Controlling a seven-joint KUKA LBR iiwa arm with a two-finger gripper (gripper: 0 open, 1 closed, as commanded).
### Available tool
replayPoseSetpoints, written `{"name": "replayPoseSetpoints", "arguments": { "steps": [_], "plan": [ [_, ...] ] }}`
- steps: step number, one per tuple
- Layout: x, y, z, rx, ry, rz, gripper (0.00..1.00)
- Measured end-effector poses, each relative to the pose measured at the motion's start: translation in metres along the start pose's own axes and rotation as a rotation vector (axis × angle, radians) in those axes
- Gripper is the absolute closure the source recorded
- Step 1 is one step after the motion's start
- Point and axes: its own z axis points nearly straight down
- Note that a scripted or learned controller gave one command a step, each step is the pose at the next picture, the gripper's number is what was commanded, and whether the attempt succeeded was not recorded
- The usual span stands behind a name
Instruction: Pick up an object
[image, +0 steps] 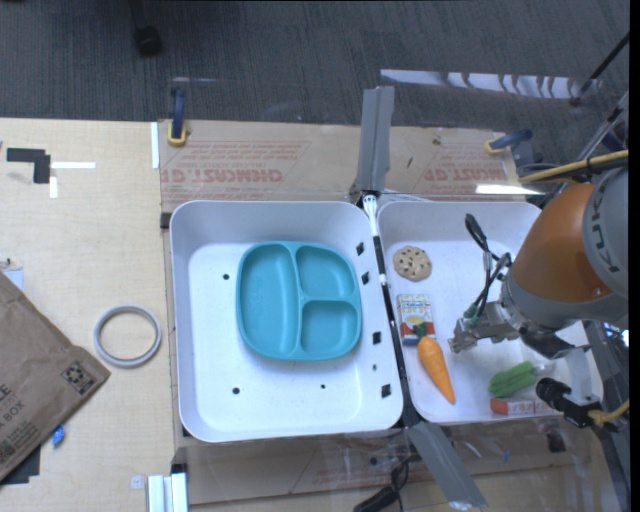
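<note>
cardboard sheet (300, 160): red "CHEMCAST GP", printed upside down | robot arm (600, 235): partial "KU" | brown box (30, 380): partial "BOX"

Two bins side by side on the table (80, 200). Left bin (200, 400): divided plate (299, 300) near its middle. Right bin (445, 225): cookie (411, 263) toward the back left; small carton (415, 314) just in front of it; carrot (436, 368) in front of the carton, angled. Pickle (513, 379) to the right of the carrot, a small packet (512, 406) just in front of the pickle. End effector (470, 335) between carrot and pickle, over the bin floor. Tape ring (127, 334) on the table left of the left bin; cardboard box (35, 375) at the table's front left.
</note>
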Motion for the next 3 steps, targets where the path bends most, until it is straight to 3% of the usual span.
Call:
{"name": "replayPoseSetpoints", "arguments": {
  "steps": [1,2,3],
  "plan": [
    [0.000,0.000,0.000,0.000,0.000,0.000,0.00],
    [-0.087,0.026,-0.019,-0.004,-0.002,-0.178,0.00],
    [-0.011,0.015,0.007,-0.001,0.001,-0.343,0.00]
  ]
}}
